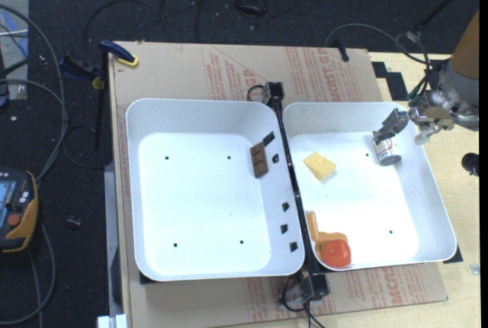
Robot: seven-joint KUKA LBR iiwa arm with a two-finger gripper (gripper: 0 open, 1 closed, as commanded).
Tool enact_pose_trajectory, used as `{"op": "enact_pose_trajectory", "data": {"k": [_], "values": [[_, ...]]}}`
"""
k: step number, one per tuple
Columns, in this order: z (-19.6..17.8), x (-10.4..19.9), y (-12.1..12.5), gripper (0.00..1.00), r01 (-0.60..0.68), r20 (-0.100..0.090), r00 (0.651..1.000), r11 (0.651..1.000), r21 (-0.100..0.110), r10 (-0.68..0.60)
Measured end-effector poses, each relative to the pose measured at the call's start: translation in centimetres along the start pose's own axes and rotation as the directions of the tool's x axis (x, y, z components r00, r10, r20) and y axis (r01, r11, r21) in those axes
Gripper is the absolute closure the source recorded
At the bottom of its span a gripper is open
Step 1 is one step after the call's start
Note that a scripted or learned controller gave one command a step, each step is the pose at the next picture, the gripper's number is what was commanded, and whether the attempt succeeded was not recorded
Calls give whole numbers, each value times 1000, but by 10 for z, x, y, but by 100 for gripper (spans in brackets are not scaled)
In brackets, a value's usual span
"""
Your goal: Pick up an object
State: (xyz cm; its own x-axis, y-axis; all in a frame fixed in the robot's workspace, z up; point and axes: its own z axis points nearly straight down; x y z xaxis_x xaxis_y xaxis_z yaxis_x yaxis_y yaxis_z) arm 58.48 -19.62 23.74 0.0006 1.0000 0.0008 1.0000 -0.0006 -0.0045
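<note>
Lying tilted near the right bin's (pixel 427 166) far right corner, a small can (pixel 387 152) points up-left. Gripper (pixel 396 125) appears closed on its top, though the contact is blurred.

My gripper (pixel 396 127) reaches in from the right, over the far right part of the right white bin (pixel 427 189). A small silver can with a red label (pixel 386 150) sits right under it. A yellow block (pixel 319 165) lies near the middle wall. A red tomato with an orange piece (pixel 333 248) sits in the near left corner. In the left white bin (pixel 152 189), a small brown bar (pixel 260 159) leans by the right wall.
</note>
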Motion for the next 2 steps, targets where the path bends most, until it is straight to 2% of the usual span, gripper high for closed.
{"op": "enact_pose_trajectory", "data": {"k": [1, 2], "values": [[-2, 0, 1, 0, 1, 1, 1000, 1000, -5, -1], [45, 9, 2, 0, 1, 0, 1000, 1000, -1, -1]]}}
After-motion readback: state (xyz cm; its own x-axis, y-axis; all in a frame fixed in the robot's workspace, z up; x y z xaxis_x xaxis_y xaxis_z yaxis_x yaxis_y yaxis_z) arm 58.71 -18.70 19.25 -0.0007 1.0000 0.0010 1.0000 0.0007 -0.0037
